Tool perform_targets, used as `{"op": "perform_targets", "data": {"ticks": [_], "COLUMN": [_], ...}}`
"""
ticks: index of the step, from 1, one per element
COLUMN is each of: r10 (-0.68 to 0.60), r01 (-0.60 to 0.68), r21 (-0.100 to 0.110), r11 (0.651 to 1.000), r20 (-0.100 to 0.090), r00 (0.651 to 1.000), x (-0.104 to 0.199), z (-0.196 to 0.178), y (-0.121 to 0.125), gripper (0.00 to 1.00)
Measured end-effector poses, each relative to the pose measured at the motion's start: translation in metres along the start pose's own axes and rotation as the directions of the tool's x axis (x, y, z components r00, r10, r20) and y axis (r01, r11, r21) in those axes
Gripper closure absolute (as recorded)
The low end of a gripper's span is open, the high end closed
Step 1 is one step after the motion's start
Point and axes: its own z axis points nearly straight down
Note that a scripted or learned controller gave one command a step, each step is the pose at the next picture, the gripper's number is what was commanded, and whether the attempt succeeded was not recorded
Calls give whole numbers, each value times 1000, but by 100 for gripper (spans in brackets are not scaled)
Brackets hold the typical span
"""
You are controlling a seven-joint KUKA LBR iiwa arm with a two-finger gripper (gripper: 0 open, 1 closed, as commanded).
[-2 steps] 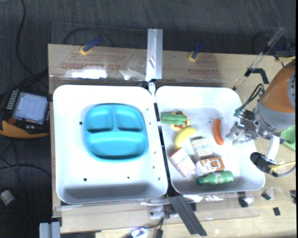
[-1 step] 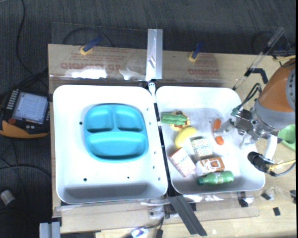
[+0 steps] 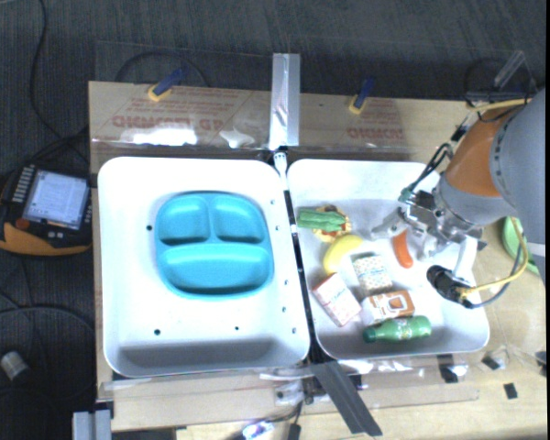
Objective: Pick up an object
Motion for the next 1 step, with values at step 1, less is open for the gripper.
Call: {"op": "perform_targets", "data": {"ticks": [1], "r10": [0], "r01": [0], "r21": [-4], "r11": [1000], "r20": [7], "r00": [1000], "x": [-2], "z": [-8], "y": [0], "gripper": [100]}}
